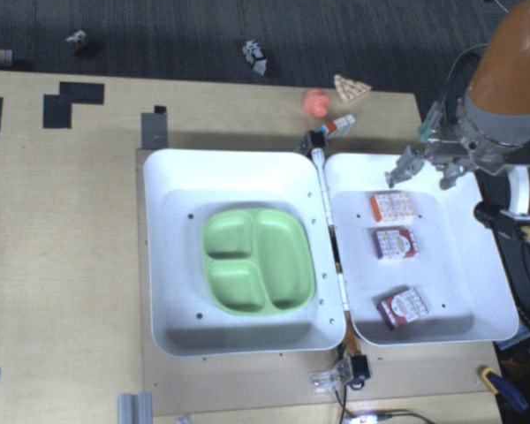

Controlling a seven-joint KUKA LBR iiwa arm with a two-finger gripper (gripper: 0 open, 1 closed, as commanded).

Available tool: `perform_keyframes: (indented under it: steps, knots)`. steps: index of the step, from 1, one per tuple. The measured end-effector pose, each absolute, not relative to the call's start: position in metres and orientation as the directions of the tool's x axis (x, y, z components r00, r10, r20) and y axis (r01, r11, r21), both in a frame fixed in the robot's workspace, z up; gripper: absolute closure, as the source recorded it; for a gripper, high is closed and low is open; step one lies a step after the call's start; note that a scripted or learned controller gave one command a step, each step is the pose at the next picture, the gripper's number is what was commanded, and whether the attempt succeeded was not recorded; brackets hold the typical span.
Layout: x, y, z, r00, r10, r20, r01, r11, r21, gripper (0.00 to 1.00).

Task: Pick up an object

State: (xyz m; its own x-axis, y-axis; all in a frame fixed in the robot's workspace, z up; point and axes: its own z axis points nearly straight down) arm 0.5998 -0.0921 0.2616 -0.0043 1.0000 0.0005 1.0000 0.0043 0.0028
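— Gripper [427, 170] check, from the camera overhead?
— It's hovering above the right bin's [490, 325] far edge, fingers spread, pinching nothing.
— And the pick?
— Not yet begun; I'm eyeing the orange packet [393, 207] lying just below, untouched.

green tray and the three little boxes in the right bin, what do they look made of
The green tray looks like moulded plastic, matte: one even colour, rounded compartments, soft sheen. The three small boxes look like printed cardboard or foil-wrapped packets: sharp edges, red and white print. The view is too coarse to say which.
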Motion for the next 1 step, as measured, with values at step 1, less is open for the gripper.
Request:
perform_keyframes:
  steps: [1]
  knots:
    - [0.5530, -0.1688, 0.1456, -0.001, 1.000, -0.001, 1.000, 0.001, 0.000, 0.00]
